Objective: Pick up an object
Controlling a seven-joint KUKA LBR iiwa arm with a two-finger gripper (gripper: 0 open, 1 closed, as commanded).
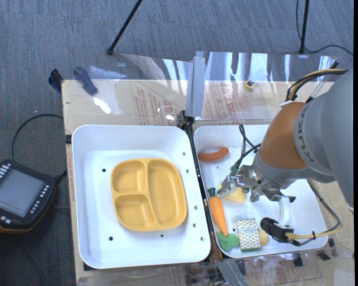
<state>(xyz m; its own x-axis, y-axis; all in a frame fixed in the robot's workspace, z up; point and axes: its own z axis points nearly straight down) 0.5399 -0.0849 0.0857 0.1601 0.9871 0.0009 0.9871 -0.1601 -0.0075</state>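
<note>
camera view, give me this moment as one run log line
gripper: low in right bin, over yellow piece | grasp: not confirmed | carrot, sausage: lying in bin | yellow tray: left bin

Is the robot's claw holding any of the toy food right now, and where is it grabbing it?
I cannot tell. The gripper is low in the right bin, right at a pale yellow piece near the carrot, but a grip isn't visible.

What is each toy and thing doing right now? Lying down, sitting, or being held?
Yellow tray: flat in the left bin, its compartments bare.
Sausage: lying in the right bin, untouched.
Carrot: lying along the right bin's left wall.
Green packet: lying flat near the front.
Pincer: low over a pale yellow piece.
</note>
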